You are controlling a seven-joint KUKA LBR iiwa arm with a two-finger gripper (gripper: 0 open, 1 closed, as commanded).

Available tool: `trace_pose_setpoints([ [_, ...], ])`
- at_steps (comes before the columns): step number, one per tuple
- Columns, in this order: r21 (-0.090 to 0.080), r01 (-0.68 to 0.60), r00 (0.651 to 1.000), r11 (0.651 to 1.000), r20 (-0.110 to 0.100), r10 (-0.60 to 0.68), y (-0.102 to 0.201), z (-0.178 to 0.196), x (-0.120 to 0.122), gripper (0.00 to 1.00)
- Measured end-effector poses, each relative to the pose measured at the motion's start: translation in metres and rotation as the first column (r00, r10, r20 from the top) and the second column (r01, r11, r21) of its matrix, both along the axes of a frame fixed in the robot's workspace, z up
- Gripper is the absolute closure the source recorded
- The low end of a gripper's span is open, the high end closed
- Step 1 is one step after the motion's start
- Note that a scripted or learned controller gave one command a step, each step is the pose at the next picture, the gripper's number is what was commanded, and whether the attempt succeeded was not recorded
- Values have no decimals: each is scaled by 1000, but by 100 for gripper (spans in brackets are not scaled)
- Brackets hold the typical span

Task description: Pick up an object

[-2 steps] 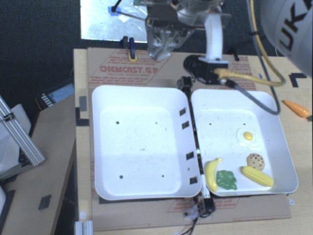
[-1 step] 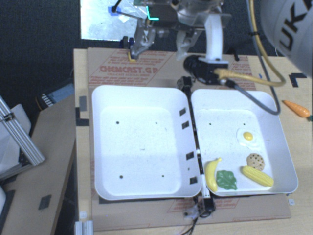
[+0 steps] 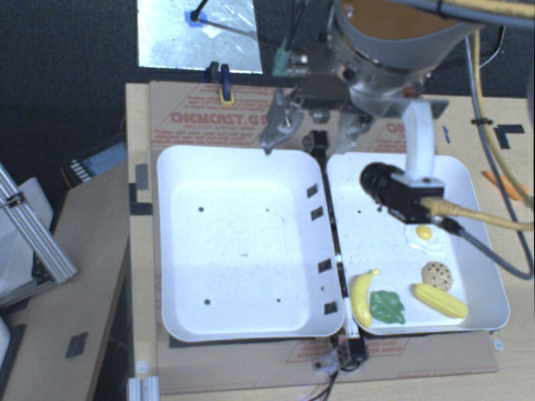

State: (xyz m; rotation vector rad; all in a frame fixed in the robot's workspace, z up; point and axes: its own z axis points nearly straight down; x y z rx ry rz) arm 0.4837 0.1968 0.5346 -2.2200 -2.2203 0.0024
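Banana [image 3: 362, 297] and corn [image 3: 440, 301] lie at the right bin's [image 3: 481, 224] near edge (cookie, egg nearby). Gripper [image 3: 313, 132] hovers far-side over the divider, fingers apparently spread, holding nothing; descending there risks hitting bin walls.

Around the pale wooden worktop [image 3: 142, 124] lies dark blue-black carpet floor [image 3: 67, 57], with a shiny silver sheet [image 3: 196, 23] on it beyond the worktop's far edge, and a ribbed aluminium rail [image 3: 29, 228] slanting over a tan board [image 3: 71, 307] to the worktop's left.
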Motion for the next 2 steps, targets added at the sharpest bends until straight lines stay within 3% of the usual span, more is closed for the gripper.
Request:
trace_pose_setpoints([
  [1,2,-6,1000,1000,4,6,39,0,2,0],
  [2,1,-6,1000,1000,4,6,37,0,3,0],
])
